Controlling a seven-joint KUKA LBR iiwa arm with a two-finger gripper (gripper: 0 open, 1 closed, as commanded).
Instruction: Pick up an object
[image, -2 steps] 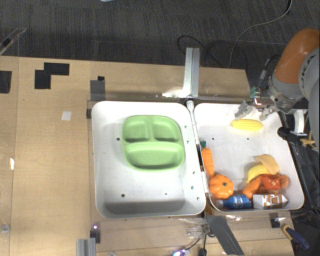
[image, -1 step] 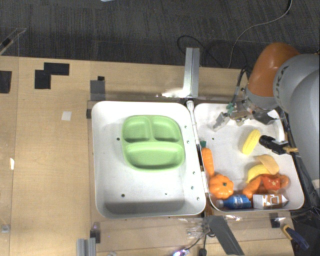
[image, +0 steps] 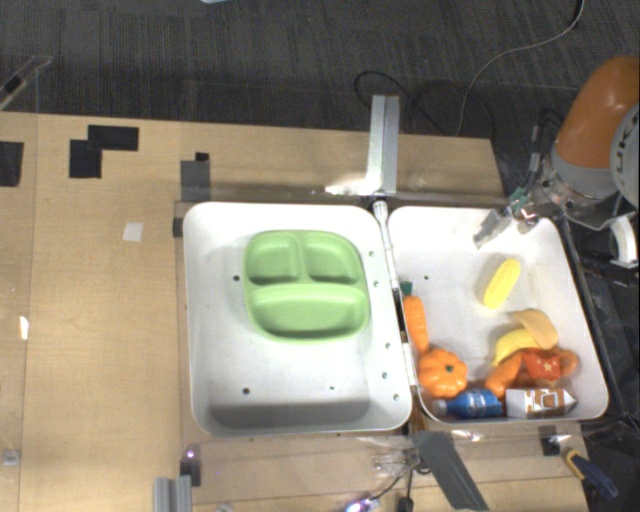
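Note:
The right bin (image: 440, 250) holds a yellow corn cob (image: 502, 282), a carrot (image: 415, 322) along its left wall, a small pumpkin (image: 442, 371), a banana (image: 522, 338), a red and orange toy (image: 545, 365), a blue can (image: 474, 404) and a white carton (image: 540, 402). My gripper (image: 497, 226) hangs over the bin's far right part, above and slightly left of the corn cob. Nothing shows between its fingers.
The left bin (image: 215, 380) carries a green divided plate (image: 304, 283). A metal post (image: 383, 140) rises behind the seam between the two bins. The arm (image: 600, 130) enters from the upper right. Black tape marks (image: 100, 148) lie on the bench at far left.

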